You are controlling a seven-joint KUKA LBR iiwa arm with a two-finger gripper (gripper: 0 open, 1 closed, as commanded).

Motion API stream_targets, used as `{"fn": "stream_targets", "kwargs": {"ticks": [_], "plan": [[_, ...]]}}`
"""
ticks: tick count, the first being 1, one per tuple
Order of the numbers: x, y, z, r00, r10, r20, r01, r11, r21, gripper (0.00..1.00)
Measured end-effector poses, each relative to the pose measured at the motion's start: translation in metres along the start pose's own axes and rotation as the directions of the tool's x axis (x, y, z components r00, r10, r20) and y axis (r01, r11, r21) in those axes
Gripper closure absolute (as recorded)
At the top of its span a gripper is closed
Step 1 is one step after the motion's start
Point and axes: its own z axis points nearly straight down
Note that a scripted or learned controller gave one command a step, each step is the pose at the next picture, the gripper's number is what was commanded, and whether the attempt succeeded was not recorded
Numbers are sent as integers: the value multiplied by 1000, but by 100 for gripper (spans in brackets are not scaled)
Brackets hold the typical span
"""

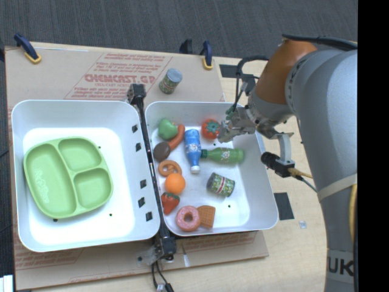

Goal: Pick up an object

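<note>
I'm working in a robotics lab: clamps [28,48] pin cardboard [115,78] to the bench, two bins [79,115], toy food, grey carpet [152,8].

The brown cardboard sheet [115,72] under the bins carries red print; its large line reads "CHEMCAST GP", while the smaller lines around it are too fine to read. The grey arm [337,163] bears the white letters "UK" near its lower end, cut off at the edge

I see red tomato [211,128] sitting upright, frame centre-right, upper part of right bin [261,194], just above green bottle [223,156] lying flat.
</note>
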Motion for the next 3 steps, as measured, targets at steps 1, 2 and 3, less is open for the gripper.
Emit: {"fn": "stream_targets", "kwargs": {"ticks": [1,2,3], "plan": [[0,0,0,1000,-1,0,1,1000,0,0],[0,1,-10,1000,-5,2,5,1000,-2,100],[0,1,-10,1000,-5,2,5,1000,-2,0]]}}
